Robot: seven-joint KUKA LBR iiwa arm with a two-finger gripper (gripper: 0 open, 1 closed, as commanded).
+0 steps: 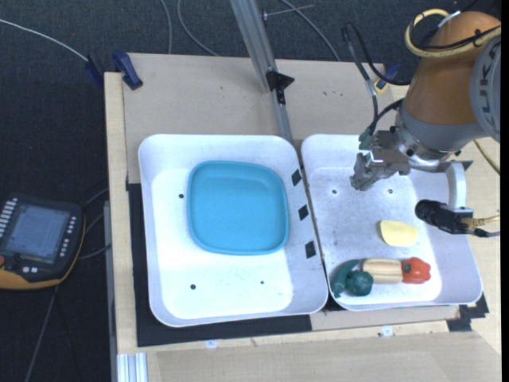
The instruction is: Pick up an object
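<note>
Jaws: over the upper part of the right bin, above bare floor; spread or pressed together cannot be told from this slanted view; nothing seen between them.
Arm: reaches in from the right, wrist bent down toward the bin, apparently poised for a descent.
Candidate objects, all in the right bin's lower part, well apart from the jaws: yellow piece, lying alone and so likely the easiest grasp; green piece, tan piece and red piece, touching in a row along the near wall, crowded for the jaws.
Left bin: holds a blue plate, flat, centred.
Table: carries both bins side by side.
</note>
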